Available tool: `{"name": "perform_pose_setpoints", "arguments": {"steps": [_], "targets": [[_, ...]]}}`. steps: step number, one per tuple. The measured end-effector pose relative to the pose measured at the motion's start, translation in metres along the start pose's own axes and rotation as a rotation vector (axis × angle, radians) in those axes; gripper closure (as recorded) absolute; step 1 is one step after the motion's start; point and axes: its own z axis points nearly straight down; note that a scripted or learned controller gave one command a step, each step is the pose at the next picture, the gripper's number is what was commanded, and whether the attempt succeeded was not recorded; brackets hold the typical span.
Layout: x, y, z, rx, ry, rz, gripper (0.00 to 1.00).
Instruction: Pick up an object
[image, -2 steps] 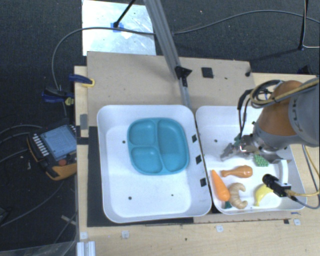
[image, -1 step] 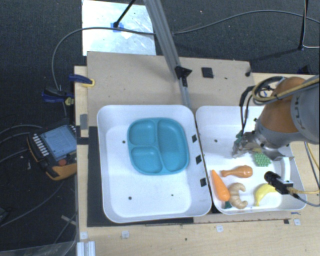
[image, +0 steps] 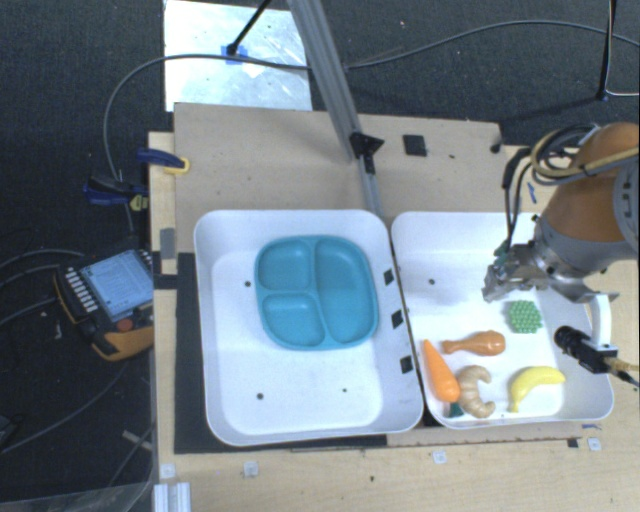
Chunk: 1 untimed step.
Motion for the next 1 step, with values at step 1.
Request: {"name": "perform_pose_setpoints", "arguments": {"steps": [1], "targets": [[-0.0025, 0.0066, -0.045, -0.001, 0.0, -0.001, 1.0]]}}
